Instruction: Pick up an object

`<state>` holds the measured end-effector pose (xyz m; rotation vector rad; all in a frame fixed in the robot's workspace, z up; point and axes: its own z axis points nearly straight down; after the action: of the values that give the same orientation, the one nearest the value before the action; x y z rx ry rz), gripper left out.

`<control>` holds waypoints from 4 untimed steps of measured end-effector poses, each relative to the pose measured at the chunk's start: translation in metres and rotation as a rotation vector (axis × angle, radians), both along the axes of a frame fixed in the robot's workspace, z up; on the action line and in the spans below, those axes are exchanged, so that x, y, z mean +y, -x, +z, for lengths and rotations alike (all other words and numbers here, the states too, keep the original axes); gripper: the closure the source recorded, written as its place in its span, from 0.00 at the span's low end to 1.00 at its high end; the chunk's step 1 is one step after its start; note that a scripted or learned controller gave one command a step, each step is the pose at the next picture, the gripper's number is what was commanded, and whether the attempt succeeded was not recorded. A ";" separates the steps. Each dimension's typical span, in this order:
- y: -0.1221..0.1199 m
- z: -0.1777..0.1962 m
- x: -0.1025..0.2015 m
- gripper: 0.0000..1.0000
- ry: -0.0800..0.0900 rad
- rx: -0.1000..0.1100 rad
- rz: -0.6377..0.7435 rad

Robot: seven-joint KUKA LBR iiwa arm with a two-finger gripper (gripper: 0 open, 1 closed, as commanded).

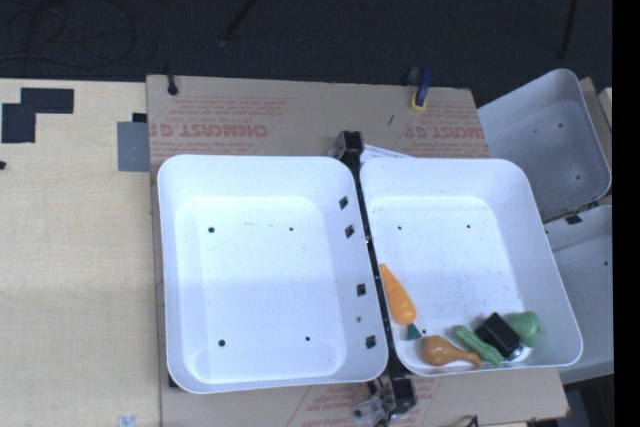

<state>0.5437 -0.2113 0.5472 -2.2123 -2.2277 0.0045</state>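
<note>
An orange carrot (397, 294) lies tilted along the left wall of the right bin (455, 183), its green tip toward the near edge. In the bin's near corner, a tan drumstick (446, 351) lies beside a green pod (478, 344), with a black block (497, 335) resting against a green lump (526, 326).
</note>
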 end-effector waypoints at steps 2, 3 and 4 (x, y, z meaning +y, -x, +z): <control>-0.102 -0.115 -0.001 1.00 -0.002 0.005 -0.005; -0.099 -0.217 0.000 1.00 -0.004 0.009 -0.006; -0.097 -0.369 0.000 1.00 -0.006 0.013 -0.007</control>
<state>0.6408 -0.2109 0.1784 -2.2101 -2.2109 0.0130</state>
